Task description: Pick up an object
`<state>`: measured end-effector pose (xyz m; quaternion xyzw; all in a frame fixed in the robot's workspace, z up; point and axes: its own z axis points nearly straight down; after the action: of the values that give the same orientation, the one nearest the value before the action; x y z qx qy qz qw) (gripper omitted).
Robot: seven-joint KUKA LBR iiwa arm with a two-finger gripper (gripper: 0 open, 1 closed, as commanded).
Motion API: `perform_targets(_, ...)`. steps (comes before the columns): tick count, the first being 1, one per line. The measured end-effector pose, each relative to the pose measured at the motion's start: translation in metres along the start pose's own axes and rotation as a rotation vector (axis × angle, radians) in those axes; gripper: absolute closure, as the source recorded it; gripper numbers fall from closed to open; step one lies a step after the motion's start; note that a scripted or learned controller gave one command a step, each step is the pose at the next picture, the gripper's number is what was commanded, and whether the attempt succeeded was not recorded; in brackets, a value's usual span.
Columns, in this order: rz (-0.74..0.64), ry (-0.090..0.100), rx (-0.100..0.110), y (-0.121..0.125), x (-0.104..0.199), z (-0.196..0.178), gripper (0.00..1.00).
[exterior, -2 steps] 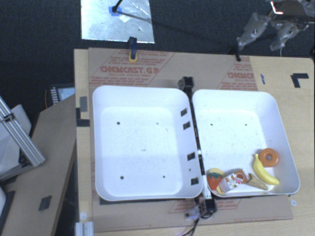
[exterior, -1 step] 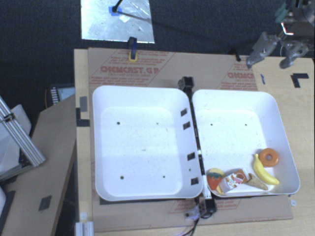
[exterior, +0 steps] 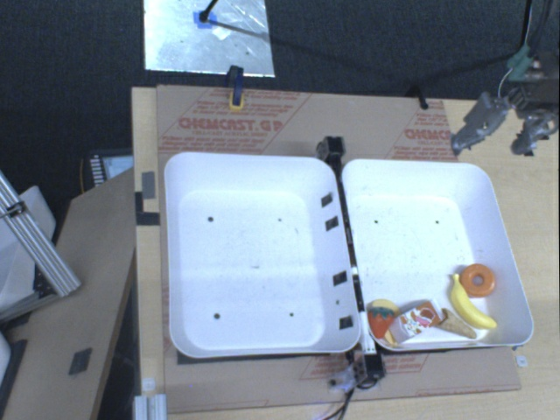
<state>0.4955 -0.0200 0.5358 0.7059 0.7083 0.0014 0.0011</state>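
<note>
Gripper (exterior: 500,129) sits at the upper right, above the bench and just past the far right corner of the right bin (exterior: 411,171). Two grey fingers (exterior: 477,122) point down and left, spread apart with a clear gap between them; nothing is between them. The gripper is well apart from every object in the bin. All objects lie bunched along the near edge of the right bin, toward its near right corner. Orange ring (exterior: 478,279) is farthest into the bin, close to the right wall. Banana (exterior: 469,304) is just beside the ring on its near side, curving toward the near right corner. A small brown wedge (exterior: 456,324) touches the banana's near side. Left of it lies a white and red packet (exterior: 416,319), tilted. An orange and yellow round fruit (exterior: 381,318) sits at the left end of the row, against the wall nearest the left bin (exterior: 184,234). Both bins rest on a cardboard sheet (exterior: 262,121).
</note>
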Motion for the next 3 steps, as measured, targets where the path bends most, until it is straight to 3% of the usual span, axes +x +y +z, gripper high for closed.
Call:
perform_targets(1,-0.004,0.000,0.000,-0.009,0.031,0.000,0.00)
perform_targets(2,-0.002,0.000,0.001,-0.009,0.037,0.001,0.00)
perform_targets(3,-0.005,0.001,0.001,-0.009,0.080,0.001,0.00)
